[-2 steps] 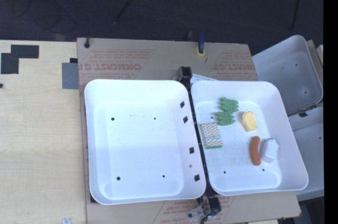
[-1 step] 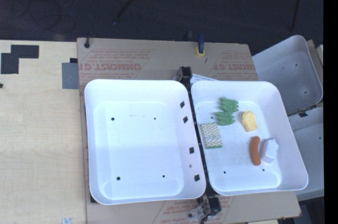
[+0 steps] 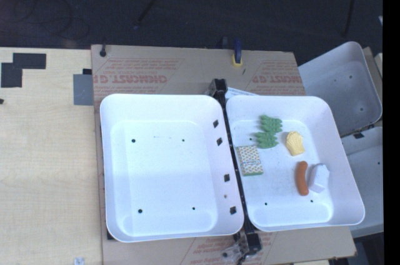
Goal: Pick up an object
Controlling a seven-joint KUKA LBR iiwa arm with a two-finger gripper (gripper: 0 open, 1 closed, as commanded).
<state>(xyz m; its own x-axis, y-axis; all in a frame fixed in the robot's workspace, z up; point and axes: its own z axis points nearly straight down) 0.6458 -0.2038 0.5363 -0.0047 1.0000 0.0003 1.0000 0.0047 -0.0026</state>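
Observation:
The right bin holds several small objects. Two green leafy pieces lie near its upper middle. A yellow corn-like piece sits to their right. A patterned green and white block rests by the bin's left wall. An orange sausage-shaped piece lies lower right, touching a small white object.
The left bin stands beside the right one, joined by a black divider with clips. Both rest on a cardboard sheet on a wooden bench. A grey metal panel lies at the right.

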